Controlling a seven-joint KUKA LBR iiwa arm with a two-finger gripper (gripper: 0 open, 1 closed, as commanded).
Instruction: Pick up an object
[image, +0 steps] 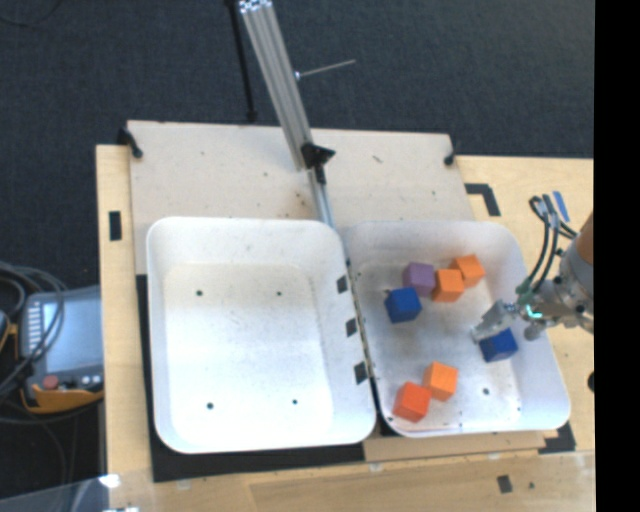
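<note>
On the desk (115, 300), two shallow white bins sit side by side, rims touching along the middle. The left bin (160, 300) has only small dark dots and faint smudges on its floor. The right bin (545, 400) holds all the blocks, 6 total.

Top of the right bin: a purple block (420, 277), w/ an orange block (449, 285) touching its right side and another orange block (468, 268) just above-right of that, all 3 bunched together. A blue block (403, 304) sits just below-left of the purple one.

Bottom of the bin: two orange-ish blocks near each other, a redder one (412, 401) by the front-left corner & a lighter one (441, 379) just up-right of it.

Near the right wall: a second blue block (498, 346), directly under the end effector (512, 322). The arm (575, 270) comes in from the right edge, cables looping above it. One grey finger (492, 322) shows just above-left of that blue block, close to it or touching. Can't tell if the end effector is released or clenched, or whether the block sits between the fingers.

A slanted metal pole (280, 85) runs from the top down to the bins' junction.
</note>
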